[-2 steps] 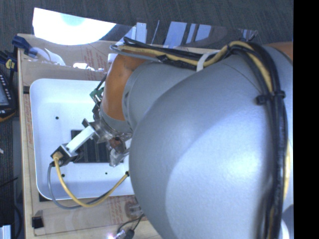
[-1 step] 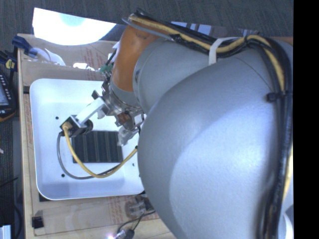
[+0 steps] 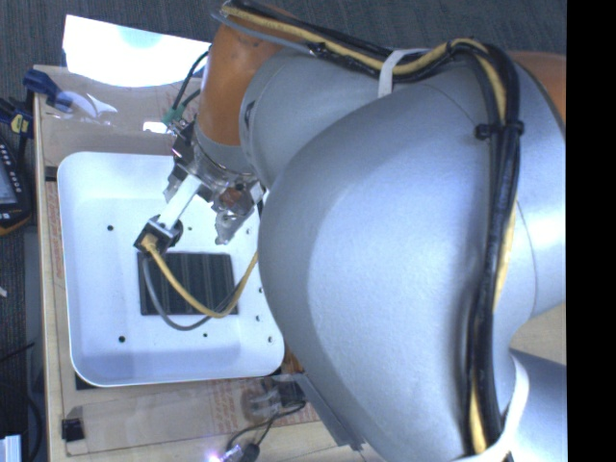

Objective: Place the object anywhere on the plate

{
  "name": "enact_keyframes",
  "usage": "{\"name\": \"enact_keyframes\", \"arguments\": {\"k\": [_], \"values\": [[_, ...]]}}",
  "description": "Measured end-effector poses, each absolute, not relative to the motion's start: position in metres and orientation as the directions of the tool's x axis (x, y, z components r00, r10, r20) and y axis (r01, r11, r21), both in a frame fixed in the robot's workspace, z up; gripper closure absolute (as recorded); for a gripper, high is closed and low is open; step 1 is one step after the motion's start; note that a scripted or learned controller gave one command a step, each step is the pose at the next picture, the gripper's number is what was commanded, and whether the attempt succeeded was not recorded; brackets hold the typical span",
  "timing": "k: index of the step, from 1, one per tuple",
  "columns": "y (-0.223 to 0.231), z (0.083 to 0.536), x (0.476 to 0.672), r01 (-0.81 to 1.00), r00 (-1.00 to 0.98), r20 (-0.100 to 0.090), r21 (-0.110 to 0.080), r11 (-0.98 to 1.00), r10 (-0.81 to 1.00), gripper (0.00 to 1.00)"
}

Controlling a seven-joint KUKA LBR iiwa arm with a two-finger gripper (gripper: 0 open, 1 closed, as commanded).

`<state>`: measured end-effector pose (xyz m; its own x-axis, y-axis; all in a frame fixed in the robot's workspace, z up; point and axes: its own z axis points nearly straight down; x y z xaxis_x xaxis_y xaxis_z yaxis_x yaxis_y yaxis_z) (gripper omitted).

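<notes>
One white bin (image 3: 96, 258) was visible, holding one dark ribbed plate (image 3: 188, 282) near its centre, with a yellow cable (image 3: 192, 292) looped across it. The gripper (image 3: 197, 205) hung over the bin's far side; its opening could not be told. The arm (image 3: 404, 248) covered the bin's right edge. The object's place could not be told.

Blown-out glare top left; white bin (image 3: 96, 258) bright; arm (image 3: 404, 258) soft-focus.

Gripper (image 3: 192, 221) over white bin (image 3: 87, 258) — dark panel (image 3: 188, 282)
</notes>
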<state>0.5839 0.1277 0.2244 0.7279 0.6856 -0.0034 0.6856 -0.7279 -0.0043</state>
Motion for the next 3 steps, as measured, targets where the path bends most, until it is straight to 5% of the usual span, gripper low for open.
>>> {"name": "enact_keyframes", "arguments": {"k": [1, 2, 3], "values": [[0.107, 0.09, 0.642, 0.561, 0.828, -0.005, -0.004, -0.828, 0.561, 1.0], [0.076, 0.293, 0.636, 0.855, 0.518, 0.002, -0.001, -0.518, 0.855, 1.0], [0.166, 0.328, 0.63, 0.531, 0.848, 0.003, 0.002, -0.848, 0.531, 1.0]]}}
